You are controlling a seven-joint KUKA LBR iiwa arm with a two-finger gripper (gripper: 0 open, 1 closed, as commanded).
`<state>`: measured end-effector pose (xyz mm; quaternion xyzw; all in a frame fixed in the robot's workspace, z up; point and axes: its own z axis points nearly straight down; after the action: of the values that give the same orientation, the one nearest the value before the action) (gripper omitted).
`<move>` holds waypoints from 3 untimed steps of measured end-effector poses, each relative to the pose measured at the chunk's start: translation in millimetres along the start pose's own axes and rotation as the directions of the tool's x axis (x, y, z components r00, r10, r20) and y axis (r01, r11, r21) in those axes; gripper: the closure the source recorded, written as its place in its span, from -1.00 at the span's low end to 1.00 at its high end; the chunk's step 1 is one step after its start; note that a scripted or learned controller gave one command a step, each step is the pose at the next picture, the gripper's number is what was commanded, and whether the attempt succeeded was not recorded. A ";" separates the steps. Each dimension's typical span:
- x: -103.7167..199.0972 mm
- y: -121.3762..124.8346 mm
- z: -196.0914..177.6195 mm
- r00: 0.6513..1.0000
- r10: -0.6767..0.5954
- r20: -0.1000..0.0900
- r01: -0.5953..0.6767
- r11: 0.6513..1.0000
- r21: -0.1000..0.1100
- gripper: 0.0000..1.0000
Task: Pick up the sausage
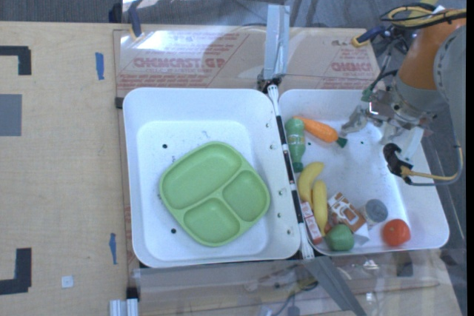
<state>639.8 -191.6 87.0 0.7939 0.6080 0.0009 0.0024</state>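
The sausage (345, 212) looks like the small brown-red piece with white patches near the front of the right bin (437, 222), between the bananas (315, 196) and a grey can (376, 211). My gripper (372, 129) hangs over the back right part of that bin, just right of the carrot (320, 130). It is well behind the sausage and apart from it. The grey wrist with its orange band (418, 55) reaches in from the right, and a cable loops below it.
In the right bin also lie a green bottle (295, 138), a green round fruit (340, 237), a red tomato (396, 232) and a thin red-white packet (309, 222). The left bin (148, 115) bears a green divided plate (215, 193).
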 end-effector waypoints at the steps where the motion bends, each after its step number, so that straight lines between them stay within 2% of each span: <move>1: 0.0 2.0 -12.9 1.000 -0.004 0.005 0.004 1.000 -0.006 1.00; 2: 0.5 1.9 -12.8 1.000 -0.004 0.005 0.004 1.000 -0.006 -1.00; 3: 7.2 -29.9 -0.8 0.902 0.431 0.000 -0.431 0.902 0.002 -1.00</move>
<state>612.8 -176.9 87.7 0.9087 0.4175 0.0008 0.0012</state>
